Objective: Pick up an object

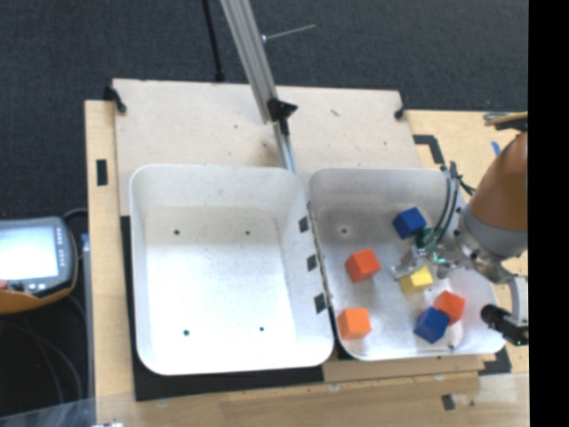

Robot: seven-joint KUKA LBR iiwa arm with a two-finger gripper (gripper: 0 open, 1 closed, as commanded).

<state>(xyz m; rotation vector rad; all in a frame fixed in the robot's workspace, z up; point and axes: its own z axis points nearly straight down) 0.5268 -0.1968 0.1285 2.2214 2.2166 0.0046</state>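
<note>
The right bin [373, 185] holds several small blocks: a blue cube [409, 221] at the back, an orange cube [362, 265] in the middle, another orange cube [355, 322] at the front left, a yellow block [416, 280], a blue cube [431, 325] and an orange-red block [451, 305] at the front right. My gripper [423, 261] reaches in from the right and hangs low just above the yellow block, between it and the far blue cube. No block shows between its fingers.
The left bin [222, 265] lies beside the right one, a low wall between them. A slanted metal pole [253, 56] rises behind the bins. A small screen device [34, 261] sits off the bench at the left.
</note>
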